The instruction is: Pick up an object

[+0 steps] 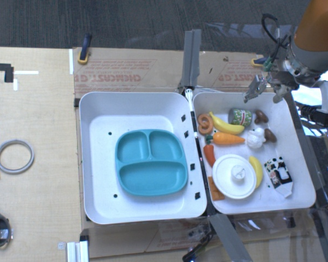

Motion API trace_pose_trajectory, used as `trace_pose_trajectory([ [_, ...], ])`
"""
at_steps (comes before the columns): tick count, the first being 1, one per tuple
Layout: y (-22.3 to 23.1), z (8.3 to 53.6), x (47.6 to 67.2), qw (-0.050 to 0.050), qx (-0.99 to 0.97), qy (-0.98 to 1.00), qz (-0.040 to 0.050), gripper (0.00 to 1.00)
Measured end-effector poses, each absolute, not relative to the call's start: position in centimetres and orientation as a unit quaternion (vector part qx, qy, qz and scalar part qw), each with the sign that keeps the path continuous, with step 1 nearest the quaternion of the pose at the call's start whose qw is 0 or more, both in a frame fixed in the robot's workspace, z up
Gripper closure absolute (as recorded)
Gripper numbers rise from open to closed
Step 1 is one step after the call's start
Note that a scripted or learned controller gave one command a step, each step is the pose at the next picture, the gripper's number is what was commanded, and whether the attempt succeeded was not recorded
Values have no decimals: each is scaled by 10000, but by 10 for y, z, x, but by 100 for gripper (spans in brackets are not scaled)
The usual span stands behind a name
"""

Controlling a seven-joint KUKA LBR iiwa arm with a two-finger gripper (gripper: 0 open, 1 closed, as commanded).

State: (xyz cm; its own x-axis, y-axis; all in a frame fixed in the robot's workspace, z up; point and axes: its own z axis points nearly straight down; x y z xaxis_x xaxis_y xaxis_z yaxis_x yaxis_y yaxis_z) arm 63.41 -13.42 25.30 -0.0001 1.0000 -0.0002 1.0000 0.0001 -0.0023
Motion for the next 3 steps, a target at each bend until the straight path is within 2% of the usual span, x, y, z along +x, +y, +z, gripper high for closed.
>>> trace_pose_trajectory([
  [1, -135, 92, 602, -1, -7078, -7064, 4, 0],
  [2, -136, 101, 602, 0, -7089, -7054, 5, 100],
  [3, -85, 192, 567, 0, -7068, -7074, 4, 100],
])
